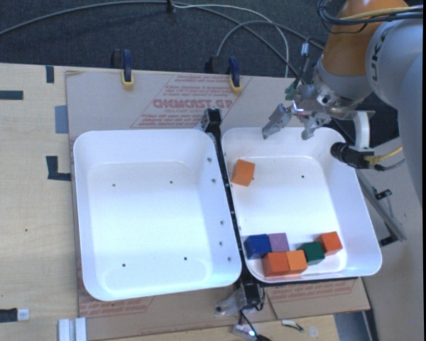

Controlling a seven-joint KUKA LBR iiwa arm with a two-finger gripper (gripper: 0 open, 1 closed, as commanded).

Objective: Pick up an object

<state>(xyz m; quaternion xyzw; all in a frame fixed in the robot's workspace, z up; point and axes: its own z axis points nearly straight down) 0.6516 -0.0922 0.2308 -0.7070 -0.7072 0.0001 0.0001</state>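
Nearest the camera, along the front wall of the right bin [355,212], a cluster of small blocks sits packed together: a blue block [257,246], a purple block [278,242], two orange blocks [284,263] pressed side by side, a green block [313,251] and a further orange-red block [331,242] at the right end. Crowded like this, they leave little room for fingers to slip between them, so I judge them awkward targets.

Further back, a lone orange cube [243,172] lies tilted on the bin floor near the divider, well apart from the cluster — probably the easiest thing to take, with free space on every side. The left bin [85,190] lies beside it on the table [21,190].

At the far rim of the right bin hangs the gripper [291,124], its two fingers spread wide with nothing between them. It sits above and to the right of the lone cube — not yet over any block, so the pick seems barely begun.
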